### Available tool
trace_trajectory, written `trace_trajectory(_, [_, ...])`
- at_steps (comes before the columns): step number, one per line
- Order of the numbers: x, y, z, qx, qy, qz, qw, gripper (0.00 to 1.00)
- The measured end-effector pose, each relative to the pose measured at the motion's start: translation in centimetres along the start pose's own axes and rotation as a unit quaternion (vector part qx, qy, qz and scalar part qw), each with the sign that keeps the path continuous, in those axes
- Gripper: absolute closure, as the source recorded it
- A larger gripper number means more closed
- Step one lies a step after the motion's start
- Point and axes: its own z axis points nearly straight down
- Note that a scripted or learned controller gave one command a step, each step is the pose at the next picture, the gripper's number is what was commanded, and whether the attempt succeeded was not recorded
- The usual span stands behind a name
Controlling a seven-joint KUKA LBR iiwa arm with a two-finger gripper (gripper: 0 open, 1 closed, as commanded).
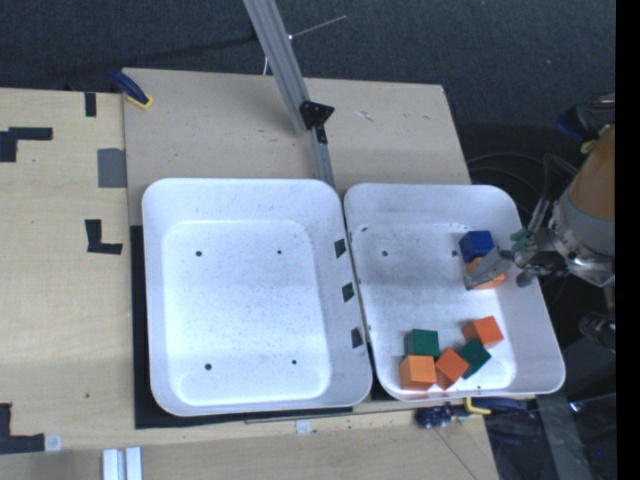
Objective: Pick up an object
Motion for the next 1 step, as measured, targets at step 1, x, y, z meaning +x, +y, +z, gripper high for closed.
trace_trajectory(1, [-0.01,0.00,0.00,0.000,0.000,0.000,1.0000,0.00])
